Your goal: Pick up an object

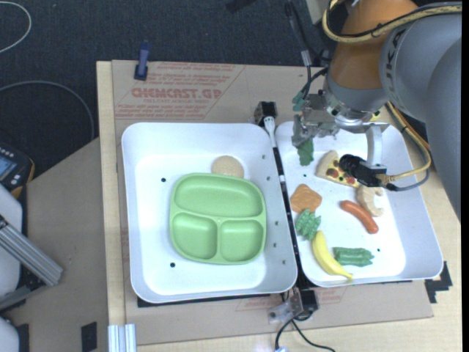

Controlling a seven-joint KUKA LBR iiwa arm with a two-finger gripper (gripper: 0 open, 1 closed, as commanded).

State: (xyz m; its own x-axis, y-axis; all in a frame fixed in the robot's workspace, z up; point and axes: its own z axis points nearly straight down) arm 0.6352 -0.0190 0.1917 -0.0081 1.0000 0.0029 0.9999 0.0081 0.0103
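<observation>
Grey gripper (308,138) low over the far left corner of the right bin (418,226); we cannot tell whether it is clenched or released. A small dark green piece (305,153) sits right at its tip, touching it or just under it, and we cannot tell whether it is gripped.

Just right of that piece we note a pizza slice (332,169). Nearer the camera lie an orange-brown lump (305,197) and a leafy green toy (308,224), both along the bin's left wall. Then come a yellow banana (327,255), a green pod (352,255), a red sausage (359,215) and a pale chunk (372,199).

The left bin (139,196) holds a light green divided plate (218,218), with a beige disc (228,167) at its far rim.
</observation>
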